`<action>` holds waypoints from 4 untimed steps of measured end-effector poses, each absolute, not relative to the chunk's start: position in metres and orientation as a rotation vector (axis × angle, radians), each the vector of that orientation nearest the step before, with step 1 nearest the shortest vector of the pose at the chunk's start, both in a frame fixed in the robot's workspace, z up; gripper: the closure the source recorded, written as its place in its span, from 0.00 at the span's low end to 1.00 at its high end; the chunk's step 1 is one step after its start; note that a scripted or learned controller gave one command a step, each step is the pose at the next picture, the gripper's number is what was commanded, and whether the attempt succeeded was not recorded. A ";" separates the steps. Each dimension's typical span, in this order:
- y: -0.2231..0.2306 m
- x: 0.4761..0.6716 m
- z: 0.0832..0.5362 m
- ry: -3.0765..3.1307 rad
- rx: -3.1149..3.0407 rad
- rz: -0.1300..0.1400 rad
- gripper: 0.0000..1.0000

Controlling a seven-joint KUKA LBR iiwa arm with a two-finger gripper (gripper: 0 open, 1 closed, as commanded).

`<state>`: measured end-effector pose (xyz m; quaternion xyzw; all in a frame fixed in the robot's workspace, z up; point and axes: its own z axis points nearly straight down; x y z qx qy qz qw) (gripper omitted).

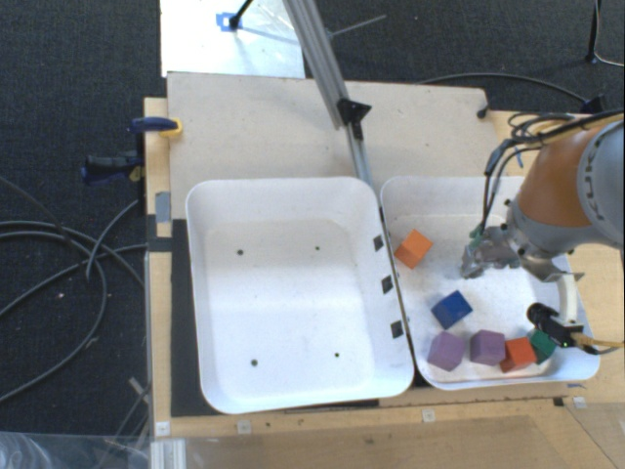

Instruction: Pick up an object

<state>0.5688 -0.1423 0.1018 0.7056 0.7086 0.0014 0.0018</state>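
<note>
blocks in the right bin (430, 195) — two purple, one orange, blue, red, green — tool (476, 264) state unclear.

Loose blocks (452, 310) in right bin (439, 195)

Pale bench (293, 130) bears two white bins (293, 291) side by side

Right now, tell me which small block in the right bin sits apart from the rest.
The orange cube, alone near the bin's left wall; the blue cube and other blocks cluster toward the near edge.
</note>
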 end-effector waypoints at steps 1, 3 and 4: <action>-0.142 0.569 0.101 2.224 2.215 0.005 0.00; -0.151 0.601 0.090 2.223 2.222 -0.003 0.00; -0.122 0.531 0.090 2.226 2.225 -0.003 0.00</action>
